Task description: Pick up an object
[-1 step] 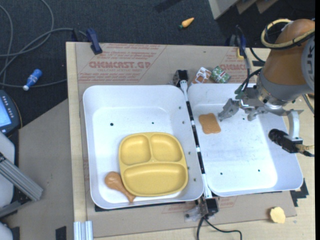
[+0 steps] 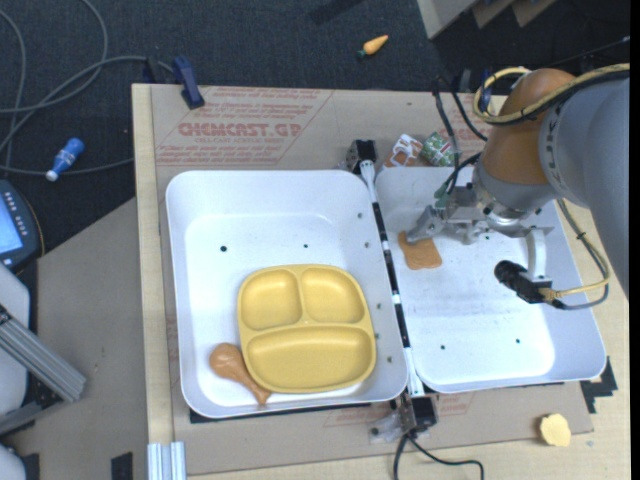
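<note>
Since the gripper point(image 2: 425, 226) hangs low in the right bin point(image 2: 480, 318), just over the flat tan piece point(image 2: 422, 254) by the divider, you should descend squarely onto it; whether the claw is open or closed, you cannot tell.

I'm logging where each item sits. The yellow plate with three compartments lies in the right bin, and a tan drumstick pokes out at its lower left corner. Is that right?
Not quite: the camera view shows the yellow plate in the left bin, not the right bin. The rest holds: it has three compartments, and the tan drumstick pokes out at its lower left corner.
</note>
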Available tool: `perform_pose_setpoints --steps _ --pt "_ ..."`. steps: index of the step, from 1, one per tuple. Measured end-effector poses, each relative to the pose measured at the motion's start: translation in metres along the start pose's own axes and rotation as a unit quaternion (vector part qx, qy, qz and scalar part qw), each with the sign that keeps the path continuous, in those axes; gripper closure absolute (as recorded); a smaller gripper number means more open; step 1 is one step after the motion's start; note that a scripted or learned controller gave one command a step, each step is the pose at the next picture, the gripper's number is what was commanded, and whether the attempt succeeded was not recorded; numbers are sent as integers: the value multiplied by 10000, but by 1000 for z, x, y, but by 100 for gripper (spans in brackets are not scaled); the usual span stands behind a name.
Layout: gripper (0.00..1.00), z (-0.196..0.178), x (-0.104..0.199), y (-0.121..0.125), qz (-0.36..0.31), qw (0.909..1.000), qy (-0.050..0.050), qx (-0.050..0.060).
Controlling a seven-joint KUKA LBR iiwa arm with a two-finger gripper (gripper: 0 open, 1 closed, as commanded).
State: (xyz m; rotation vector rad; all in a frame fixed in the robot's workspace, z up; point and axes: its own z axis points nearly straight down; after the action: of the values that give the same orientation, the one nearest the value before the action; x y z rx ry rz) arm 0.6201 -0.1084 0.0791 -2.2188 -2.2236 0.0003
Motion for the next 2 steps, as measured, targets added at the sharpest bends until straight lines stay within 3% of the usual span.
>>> perform_pose_setpoints --steps 1,2 --pt "0 -162 -38 36 8 9999 -37 -107" --pt "0 -56 -5 -60 21 10000 25 82"
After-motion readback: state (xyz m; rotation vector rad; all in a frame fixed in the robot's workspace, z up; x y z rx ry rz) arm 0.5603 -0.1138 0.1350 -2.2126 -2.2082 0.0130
